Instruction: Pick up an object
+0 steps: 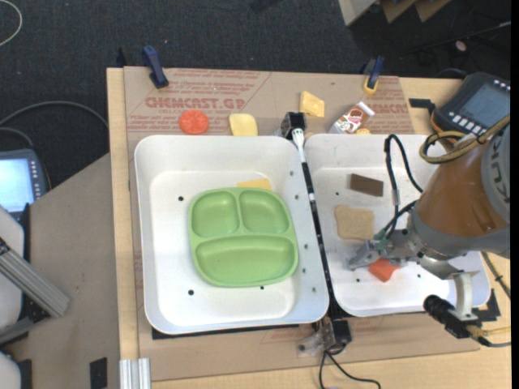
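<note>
Green divided plate (242, 237) sits in the left bin (154, 217), a yellow piece (255, 185) peeking out at its back edge. Along the desk's (268, 87) back edge: orange disc (194, 121), two yellow blocks (242, 124) (312, 104), small printed packet (352, 119), two blue clamps (154, 66) (373, 72).

The arm (470, 193) comes in from the right edge, its orange band foremost and grey wrist below it, bent down and leftward. The gripper (375, 254) hangs low at the end, angled toward the lower left, with dark cables looping over the wrist
</note>
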`<move>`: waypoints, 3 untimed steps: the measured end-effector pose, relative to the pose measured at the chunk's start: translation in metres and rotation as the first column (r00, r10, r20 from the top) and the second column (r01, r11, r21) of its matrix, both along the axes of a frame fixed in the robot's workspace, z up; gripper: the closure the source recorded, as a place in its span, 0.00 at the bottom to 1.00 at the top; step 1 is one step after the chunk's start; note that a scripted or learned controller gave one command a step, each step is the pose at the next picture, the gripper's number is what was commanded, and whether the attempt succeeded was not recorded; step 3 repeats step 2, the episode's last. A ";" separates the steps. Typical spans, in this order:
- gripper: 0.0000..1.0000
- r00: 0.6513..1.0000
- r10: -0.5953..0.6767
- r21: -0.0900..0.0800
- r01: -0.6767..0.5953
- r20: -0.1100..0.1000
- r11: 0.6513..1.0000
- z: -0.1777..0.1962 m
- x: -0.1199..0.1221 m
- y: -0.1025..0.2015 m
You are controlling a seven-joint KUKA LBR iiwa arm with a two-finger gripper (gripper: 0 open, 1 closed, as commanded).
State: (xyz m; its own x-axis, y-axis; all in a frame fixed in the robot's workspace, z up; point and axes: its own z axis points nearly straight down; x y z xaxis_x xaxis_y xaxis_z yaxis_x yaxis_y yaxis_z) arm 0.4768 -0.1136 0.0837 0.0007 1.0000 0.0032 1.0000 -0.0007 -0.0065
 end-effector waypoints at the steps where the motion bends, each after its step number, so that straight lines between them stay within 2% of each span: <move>1: 1.00 1.000 -0.001 -0.004 0.001 0.008 1.000 0.011 0.003 -0.001; 2: 1.00 1.000 0.011 -0.003 -0.011 0.022 1.000 0.107 0.073 0.061; 3: 1.00 1.000 0.011 -0.003 -0.011 0.022 1.000 0.107 0.073 0.061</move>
